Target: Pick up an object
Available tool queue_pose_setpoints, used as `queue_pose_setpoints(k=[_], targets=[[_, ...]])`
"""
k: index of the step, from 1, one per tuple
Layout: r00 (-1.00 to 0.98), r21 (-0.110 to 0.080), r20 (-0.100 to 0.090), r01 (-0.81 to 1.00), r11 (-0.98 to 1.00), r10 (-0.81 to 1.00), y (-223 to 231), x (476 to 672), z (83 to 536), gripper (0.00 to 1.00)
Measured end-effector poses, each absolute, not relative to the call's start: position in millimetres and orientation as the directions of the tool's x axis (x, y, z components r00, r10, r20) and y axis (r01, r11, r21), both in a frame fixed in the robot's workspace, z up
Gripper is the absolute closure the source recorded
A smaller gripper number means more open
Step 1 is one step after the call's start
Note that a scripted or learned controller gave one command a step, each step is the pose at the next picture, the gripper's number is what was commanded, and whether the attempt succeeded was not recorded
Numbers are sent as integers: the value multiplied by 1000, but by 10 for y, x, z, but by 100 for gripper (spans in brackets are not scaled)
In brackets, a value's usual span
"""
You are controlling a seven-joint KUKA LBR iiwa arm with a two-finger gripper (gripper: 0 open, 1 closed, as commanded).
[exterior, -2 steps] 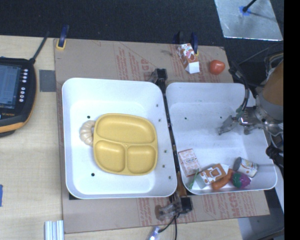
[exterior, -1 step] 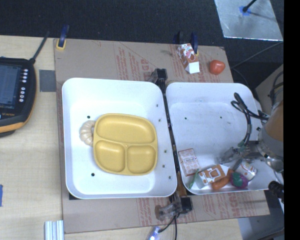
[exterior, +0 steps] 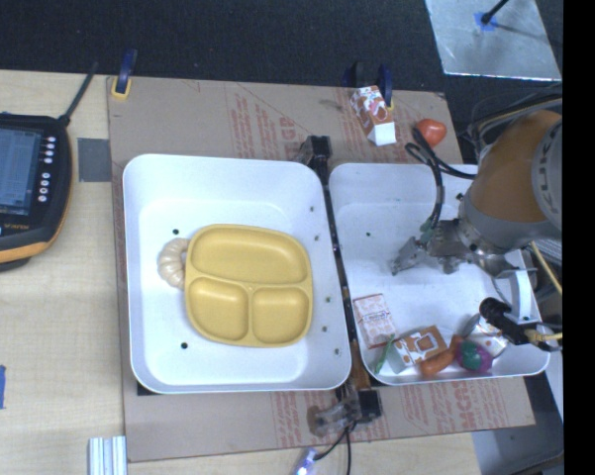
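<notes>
Tool [exterior: 408,258], fingers spread and gripping nothing, hovers over the bare middle of the right bin [exterior: 376,191]; the nearest pickable item, a small carton [exterior: 371,318], lies toward that bin's near wall, with further small items clustered alongside it.

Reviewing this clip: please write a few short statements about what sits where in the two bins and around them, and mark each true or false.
1. The yellow divided tray lies in the left bin. True.
2. The gripper hangs over the left bin. False: it is over the right bin.
3. Small items, including a small carton, are clustered at the right bin's near edge. True.
4. The teach pendant lies inside a bin. False: it rests on the bench left of both bins.
</notes>
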State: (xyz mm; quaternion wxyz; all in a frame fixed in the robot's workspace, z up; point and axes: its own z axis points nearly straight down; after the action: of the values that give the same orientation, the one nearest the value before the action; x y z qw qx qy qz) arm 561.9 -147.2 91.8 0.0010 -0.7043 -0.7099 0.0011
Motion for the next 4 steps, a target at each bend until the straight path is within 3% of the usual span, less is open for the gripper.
queue_pose_setpoints(k=[1,2,3,4], targets=[[-4,-1,-1,1000,4,1000,-2122,6552,1069,0],[-5,-5,1,1000,5,1000,-1892,5517,913,0],[-5,-2,1,1000,5,1000,-1380,6567,922,0],[-4,-4,-1,1000,4,1000,-1250,6120,916,0]])
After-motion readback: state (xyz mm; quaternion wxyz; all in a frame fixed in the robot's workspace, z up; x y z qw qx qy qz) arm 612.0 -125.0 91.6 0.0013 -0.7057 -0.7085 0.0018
